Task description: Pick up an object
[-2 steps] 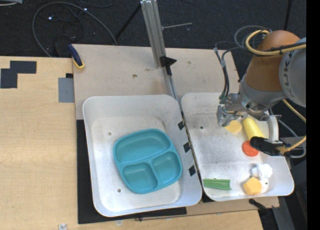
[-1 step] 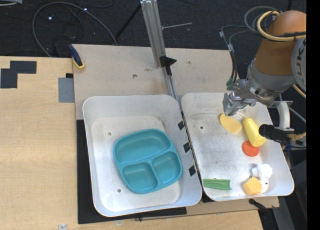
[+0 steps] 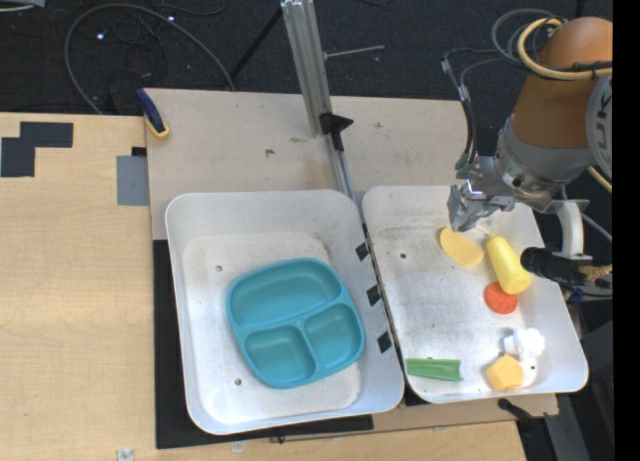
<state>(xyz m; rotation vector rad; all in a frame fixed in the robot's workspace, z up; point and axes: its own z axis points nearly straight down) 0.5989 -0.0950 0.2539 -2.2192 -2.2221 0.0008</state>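
Note:
My gripper (image 3: 466, 217) hangs over the upper part of the right bin (image 3: 420, 319), its fingers pointing down just above a pale yellow rounded piece (image 3: 461, 247). Nothing shows between the fingers. To the right of that piece lies a yellow cylinder (image 3: 508, 263), with a small red-orange ball (image 3: 500, 298) below it. Near the bin's lower right corner sit a white crumpled object (image 3: 526, 341) and an orange-yellow block (image 3: 506, 372). A green flat stick (image 3: 433, 369) lies along the bin's lower edge.
The left bin (image 3: 200, 249) holds a teal divided tray (image 3: 295, 321). A metal post (image 3: 308, 59) rises behind the bins at the centre. The arm's grey body with its orange band (image 3: 565, 79) fills the upper right. Black clips (image 3: 370, 294) sit between the bins.

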